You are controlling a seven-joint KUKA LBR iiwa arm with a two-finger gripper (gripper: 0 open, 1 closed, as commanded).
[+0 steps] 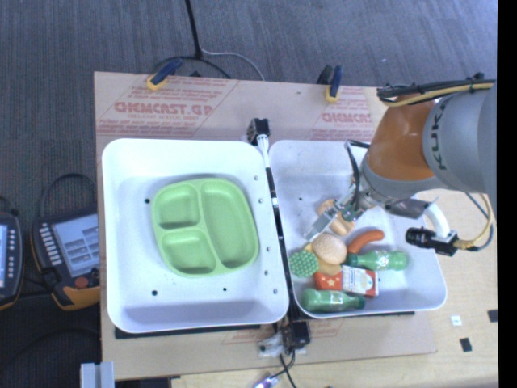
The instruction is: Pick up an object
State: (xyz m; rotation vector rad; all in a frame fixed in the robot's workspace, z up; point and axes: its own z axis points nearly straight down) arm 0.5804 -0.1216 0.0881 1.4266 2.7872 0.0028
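From the green tray [203, 226] in the left bin [121, 241] we move right: the gripper [349, 211] hangs over the toy pile; its grasp is unreadable. The sausage [365, 239] lies at 5 o'clock, seemingly slanting toward 2.

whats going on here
A grey and orange arm reaches in from the right over the right bin, its gripper low over a pile of toy food. Nothing is visibly held yet. The left bin holds a green tray.
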